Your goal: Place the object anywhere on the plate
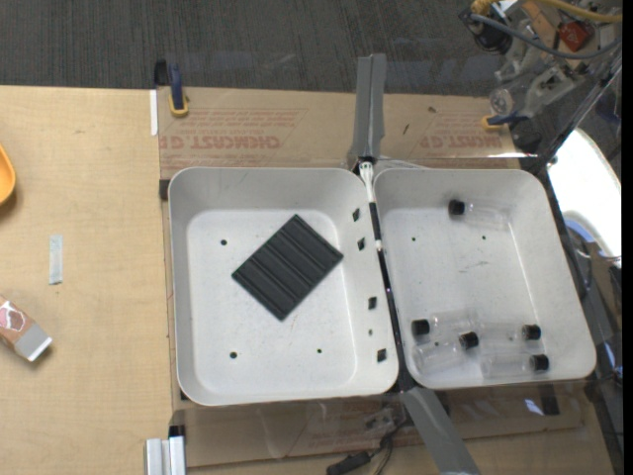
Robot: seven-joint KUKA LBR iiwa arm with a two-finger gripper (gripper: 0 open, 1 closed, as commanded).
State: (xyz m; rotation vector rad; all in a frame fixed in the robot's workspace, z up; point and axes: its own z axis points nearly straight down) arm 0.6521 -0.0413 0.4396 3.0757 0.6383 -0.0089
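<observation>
**My claw off at the far right, plate lying in the left bin**

My claw (512,89) sits high at the far right of the scene, past the far rim of the right bin (554,228), in a tangle of yellow and blue cabling. From this angle I cannot tell whether it is spread or pressed together, and I see nothing caught in it.

The plate (288,266) is a dark ribbed square, lying flat in the middle of the left bin (183,265) and turned so one corner points far and one near. Nothing rests on it.

The objects I could carry are all in the right bin: small clear pieces with black caps. One capped piece (456,207) lies alone toward the far side. The other capped pieces (468,341) cluster along the near wall, close to each other and spread from the near left toward the near right corner. All of them are well apart from the plate, with the walls of both bins between.

On the bare bench to the left lie a small grey strip (55,260) and a wrapped packet (25,331).
</observation>
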